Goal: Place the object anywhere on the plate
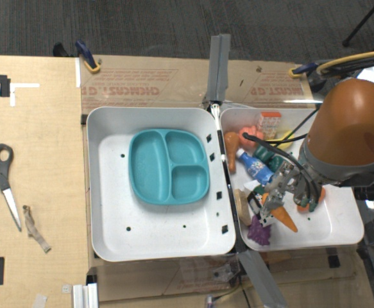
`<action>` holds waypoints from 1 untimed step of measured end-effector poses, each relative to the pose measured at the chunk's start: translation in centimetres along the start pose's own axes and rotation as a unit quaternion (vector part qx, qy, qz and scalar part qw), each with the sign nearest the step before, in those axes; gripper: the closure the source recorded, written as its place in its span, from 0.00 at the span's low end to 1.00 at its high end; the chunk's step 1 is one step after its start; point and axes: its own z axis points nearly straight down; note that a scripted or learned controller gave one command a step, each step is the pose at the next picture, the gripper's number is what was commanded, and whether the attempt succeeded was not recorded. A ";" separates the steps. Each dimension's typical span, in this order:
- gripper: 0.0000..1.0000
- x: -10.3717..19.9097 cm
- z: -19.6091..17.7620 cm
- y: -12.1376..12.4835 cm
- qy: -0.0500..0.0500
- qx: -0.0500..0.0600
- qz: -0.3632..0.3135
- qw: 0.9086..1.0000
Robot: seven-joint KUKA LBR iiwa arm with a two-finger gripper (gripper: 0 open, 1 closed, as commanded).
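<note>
From above, the gripper [271, 201] hangs low in the right bin [340, 226], among the toys; how wide its jaws stand I cannot tell, nor whether anything is between them. An orange carrot-like piece [287, 221] and a purple toy [260, 231] lie just beside it. The teal divided plate [169, 166] sits in the left bin [110, 191].

Wooden bench [33, 172], two white bins [103, 191], scissors [0, 172]
</note>
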 end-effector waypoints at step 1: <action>1.00 -7.6 8.2 -0.5 -0.003 -0.002 -0.156 0.988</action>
